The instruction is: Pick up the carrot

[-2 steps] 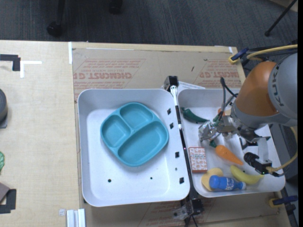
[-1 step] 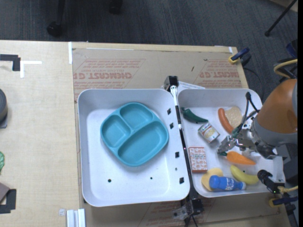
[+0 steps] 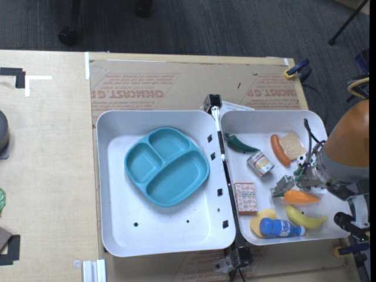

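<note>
Right white bin (image 3: 317, 119): the orange tapered plastic carrot (image 3: 301, 197) lies near the right wall, above a yellow banana (image 3: 305, 217). The grey metal two-finger gripper (image 3: 286, 185) sits at the carrot's left end, touching or just beside it; whether it is parted or closed cannot be told.

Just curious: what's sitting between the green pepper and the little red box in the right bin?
In the camera view, a small silver can lies between the green pepper and the red box.

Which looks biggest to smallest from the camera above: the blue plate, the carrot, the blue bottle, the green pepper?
1. Blue three-section plastic plate
2. Blue plastic bottle
3. Orange toy carrot and green toy pepper: too alike to rank.
</note>
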Controlling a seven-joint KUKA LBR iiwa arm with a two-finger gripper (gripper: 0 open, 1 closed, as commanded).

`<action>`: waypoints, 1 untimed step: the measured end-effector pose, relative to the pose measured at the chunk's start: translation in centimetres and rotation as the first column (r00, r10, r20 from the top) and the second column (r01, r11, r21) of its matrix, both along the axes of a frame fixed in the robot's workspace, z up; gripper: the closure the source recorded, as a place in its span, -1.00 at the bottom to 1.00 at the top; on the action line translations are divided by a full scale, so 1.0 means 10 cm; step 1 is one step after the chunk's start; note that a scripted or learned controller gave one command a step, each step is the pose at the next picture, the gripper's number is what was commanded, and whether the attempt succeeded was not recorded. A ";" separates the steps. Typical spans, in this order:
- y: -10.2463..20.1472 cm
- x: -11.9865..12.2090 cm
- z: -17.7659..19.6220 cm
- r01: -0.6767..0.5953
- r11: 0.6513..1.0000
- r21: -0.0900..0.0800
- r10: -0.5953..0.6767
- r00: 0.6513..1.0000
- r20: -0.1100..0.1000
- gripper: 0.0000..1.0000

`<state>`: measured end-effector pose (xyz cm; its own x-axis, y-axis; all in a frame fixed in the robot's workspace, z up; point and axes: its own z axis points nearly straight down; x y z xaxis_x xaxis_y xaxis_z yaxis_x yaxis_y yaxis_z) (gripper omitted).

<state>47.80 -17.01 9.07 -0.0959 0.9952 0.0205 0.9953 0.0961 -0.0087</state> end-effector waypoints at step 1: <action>-0.03 0.02 0.09 0.007 1.000 -0.007 -0.007 1.000 0.007 1.00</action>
<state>48.00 -17.28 9.98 -0.0892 0.9959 0.0127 0.9960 0.0892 -0.0025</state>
